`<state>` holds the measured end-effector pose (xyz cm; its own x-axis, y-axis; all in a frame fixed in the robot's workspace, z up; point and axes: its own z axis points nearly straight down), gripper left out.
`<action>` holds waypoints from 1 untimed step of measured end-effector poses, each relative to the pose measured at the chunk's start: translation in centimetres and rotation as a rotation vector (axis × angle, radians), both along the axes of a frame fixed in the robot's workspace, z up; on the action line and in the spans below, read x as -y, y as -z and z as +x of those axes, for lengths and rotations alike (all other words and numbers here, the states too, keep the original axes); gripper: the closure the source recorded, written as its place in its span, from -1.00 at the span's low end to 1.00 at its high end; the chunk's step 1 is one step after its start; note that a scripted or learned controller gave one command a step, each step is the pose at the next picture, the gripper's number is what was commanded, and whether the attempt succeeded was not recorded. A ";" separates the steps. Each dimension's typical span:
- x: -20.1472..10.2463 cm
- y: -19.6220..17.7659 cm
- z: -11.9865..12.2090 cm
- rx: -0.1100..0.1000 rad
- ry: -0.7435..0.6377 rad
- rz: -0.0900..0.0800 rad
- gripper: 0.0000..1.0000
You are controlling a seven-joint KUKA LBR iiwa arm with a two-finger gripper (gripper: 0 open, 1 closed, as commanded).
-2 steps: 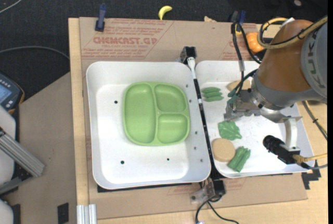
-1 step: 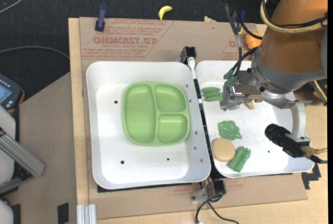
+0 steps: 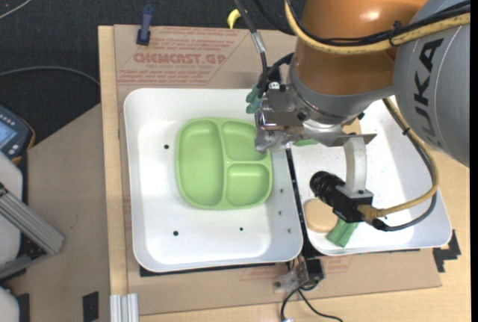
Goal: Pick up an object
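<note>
Now: tool low at the plate's far corner

Currently the arm reaches in from the right and ends over the seam between the two bins. Its tool sits at the right edge of the left bin, just beside the far right corner of the plate. How far the tool is open cannot be told, since the wrist hides its tip from above. Nothing can be seen held in it, and whether it touches the plate cannot be told either.

The plate is pale green with three compartments, two small ones on its right side and one long one on its left. It lies flat near the middle of the left bin, closer to the right wall. A few small dark dots mark the bin floor around it.

In the right bin, near the front left corner, lies a tan disc. A green block lies just beside the disc on its right, tilted, with its upper end hidden by robot parts. Whether the two touch is unclear.

Both bins rest on a worktop covered by a brown sheet with red print. A small blue clip sits at the sheet's far left edge, well apart from the bins.
</note>
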<state>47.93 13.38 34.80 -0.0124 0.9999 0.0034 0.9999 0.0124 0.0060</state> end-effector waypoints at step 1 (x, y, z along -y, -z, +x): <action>-2.6 -17.8 3.1 0.015 0.008 0.004 1.00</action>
<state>51.06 15.99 52.62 -0.0044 1.0000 0.0070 0.9998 0.0043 0.0209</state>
